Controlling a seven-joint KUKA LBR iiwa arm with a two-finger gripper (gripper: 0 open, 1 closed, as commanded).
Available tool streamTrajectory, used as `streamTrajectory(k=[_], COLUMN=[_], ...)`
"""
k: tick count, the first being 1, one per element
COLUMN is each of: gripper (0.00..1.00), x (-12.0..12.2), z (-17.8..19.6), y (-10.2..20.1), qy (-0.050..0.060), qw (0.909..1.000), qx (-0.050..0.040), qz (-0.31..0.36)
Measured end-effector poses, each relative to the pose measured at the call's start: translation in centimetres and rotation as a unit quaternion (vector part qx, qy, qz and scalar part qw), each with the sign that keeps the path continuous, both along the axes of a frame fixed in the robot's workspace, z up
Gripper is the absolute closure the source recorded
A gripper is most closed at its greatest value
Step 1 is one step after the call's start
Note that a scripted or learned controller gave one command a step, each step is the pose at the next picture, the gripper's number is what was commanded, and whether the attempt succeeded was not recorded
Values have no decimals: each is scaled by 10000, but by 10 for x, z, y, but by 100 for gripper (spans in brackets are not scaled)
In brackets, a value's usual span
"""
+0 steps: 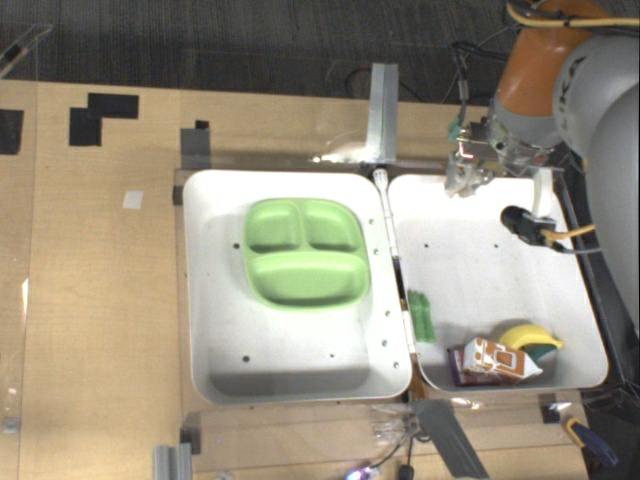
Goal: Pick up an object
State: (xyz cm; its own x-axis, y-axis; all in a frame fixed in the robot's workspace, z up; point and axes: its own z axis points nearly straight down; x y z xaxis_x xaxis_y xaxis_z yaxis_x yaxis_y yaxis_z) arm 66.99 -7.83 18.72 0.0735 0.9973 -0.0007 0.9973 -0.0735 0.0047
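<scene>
Claw (466,176) is sitting up at the far edge of the right bin (470,268), and honestly I can't tell from this angle whether it's spread or pinched, and nothing shows in it. It's well apart from anything grabbable, so my guess is it's parked high before choosing a target. Candidates are all bunched along the near side of that bin: a small printed carton (492,361) lying flat with its long axis running roughly left-right, a yellow banana (530,340) touching it just behind, curved and also lying mostly left-right, and a green stick-shaped thing (421,317) hard against the left wall, long axis pointing away from the camera (that wall could make it awkward to grip). Left bin (215,298) holds a green divided tray (303,251), lying flat near its middle. Both bins sit side by side on the wooden bench (90,268).
</scene>
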Motion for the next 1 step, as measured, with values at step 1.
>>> streamTrajectory(k=[1], gripper=[100], x=[-24], z=[3], y=[64], qy=[1], qw=[10000], qx=[10], qz=[62])
